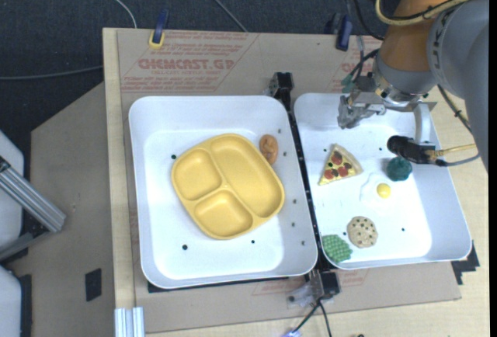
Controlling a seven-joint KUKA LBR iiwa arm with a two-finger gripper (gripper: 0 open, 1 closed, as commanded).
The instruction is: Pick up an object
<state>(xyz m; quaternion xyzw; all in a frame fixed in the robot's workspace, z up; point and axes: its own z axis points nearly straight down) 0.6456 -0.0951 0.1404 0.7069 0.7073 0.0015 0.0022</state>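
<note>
In the right bin [446, 238] lie a pizza slice [340, 165], a teal ball [399, 168], a small yellow ball [383, 189], a round cookie [362, 231] and a green checkered piece [336, 248]. My gripper [351, 116] hangs over the far left part of this bin, above and slightly right of the pizza slice, with nothing seen between its fingers. A small brown piece [269, 147] rests in the left bin beside the yellow tray.
The left bin [147, 172] holds a yellow three-compartment tray [227, 185]. A black divider clamp [282, 85] sits between the bins at the far side. Blue clips [159, 23] hold the cardboard base at the far edge.
</note>
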